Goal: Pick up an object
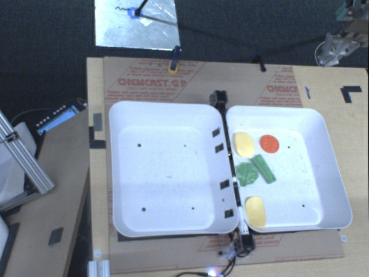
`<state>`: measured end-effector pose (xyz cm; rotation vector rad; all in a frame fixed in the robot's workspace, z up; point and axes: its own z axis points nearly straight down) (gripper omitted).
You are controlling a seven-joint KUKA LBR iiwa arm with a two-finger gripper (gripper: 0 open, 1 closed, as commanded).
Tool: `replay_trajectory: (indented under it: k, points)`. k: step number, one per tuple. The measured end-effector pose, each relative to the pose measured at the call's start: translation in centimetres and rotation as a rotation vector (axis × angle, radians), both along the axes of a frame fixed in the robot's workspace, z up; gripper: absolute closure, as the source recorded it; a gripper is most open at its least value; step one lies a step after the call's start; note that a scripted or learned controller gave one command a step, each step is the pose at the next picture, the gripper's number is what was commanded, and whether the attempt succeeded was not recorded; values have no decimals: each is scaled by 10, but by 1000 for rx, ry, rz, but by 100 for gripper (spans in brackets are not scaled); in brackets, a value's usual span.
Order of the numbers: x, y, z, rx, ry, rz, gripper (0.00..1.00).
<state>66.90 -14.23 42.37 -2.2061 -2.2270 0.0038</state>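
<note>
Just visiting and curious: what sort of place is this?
Probably a robotics lab test bench: two white bins sit on a board, toy-like pieces such as a red disc lie inside one, and cables run underneath.

Pincer (337,46) at upper right corner of view, raised; finger state unclear.

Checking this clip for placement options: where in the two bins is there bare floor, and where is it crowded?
The left bin has bare floor across it. In the right bin, the right half is bare. Its left side is crowded: two yellow pieces, a red disc, a green leaf and a green stick.
</note>
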Motion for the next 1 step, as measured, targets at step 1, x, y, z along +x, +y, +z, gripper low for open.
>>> replay_trajectory:
  k: [1]
  points:
    - [-2, 85, -130, 1, 3, 3, 100]
